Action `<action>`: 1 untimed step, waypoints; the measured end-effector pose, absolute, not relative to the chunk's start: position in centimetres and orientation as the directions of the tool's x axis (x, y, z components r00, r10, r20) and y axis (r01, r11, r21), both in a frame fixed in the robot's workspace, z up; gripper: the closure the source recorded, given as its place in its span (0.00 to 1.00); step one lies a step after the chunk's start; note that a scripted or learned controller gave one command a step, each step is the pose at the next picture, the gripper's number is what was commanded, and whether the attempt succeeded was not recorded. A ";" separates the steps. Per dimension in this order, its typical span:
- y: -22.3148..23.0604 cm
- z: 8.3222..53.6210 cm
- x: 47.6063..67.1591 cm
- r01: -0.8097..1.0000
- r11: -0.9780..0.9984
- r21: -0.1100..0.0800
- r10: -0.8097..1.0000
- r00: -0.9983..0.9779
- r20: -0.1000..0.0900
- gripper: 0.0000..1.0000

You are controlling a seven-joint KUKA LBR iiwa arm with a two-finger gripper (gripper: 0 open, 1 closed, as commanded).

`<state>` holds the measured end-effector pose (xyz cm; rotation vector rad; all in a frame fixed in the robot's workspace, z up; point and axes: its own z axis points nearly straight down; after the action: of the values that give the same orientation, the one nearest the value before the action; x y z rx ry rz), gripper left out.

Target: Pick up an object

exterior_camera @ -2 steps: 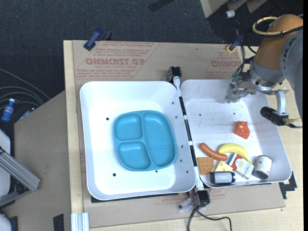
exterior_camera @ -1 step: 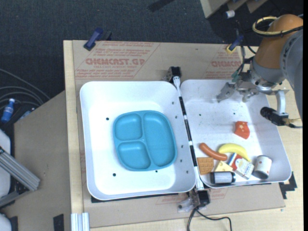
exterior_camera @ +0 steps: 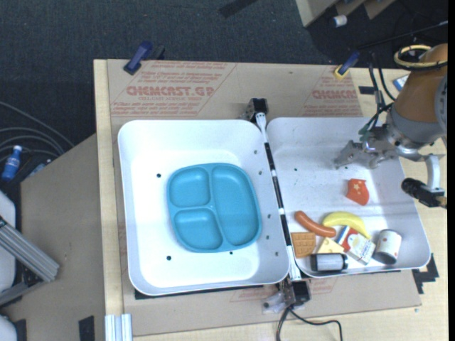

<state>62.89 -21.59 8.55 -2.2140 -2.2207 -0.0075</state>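
My gripper (exterior_camera: 355,160) hangs over the back of the right bin (exterior_camera: 306,148), its two grey fingers spread apart and open with nothing between them. A small red toy (exterior_camera: 357,191) lies on the bin floor just in front of the fingertips, apart from them. Along the bin's front sit a sausage (exterior_camera: 314,224), a banana (exterior_camera: 346,222), a square cracker (exterior_camera: 303,244), a yellow wedge (exterior_camera: 329,246), a small red and white carton (exterior_camera: 359,246), a dark cylinder (exterior_camera: 328,262) and a small tin can (exterior_camera: 387,245), packed close together.
The left bin (exterior_camera: 142,162) holds a blue divided plate (exterior_camera: 213,206). A black ridge (exterior_camera: 274,183) separates the two bins. The orange-banded arm (exterior_camera: 419,101) enters at the upper right, with a black part (exterior_camera: 423,190) sticking out by the right bin's edge.
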 end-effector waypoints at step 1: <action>-16.6 8.5 66.7 1.000 0.001 0.001 1.000 -0.001 0.001 0.00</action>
<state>66.72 -16.63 8.51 -2.2198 -2.2230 -0.0027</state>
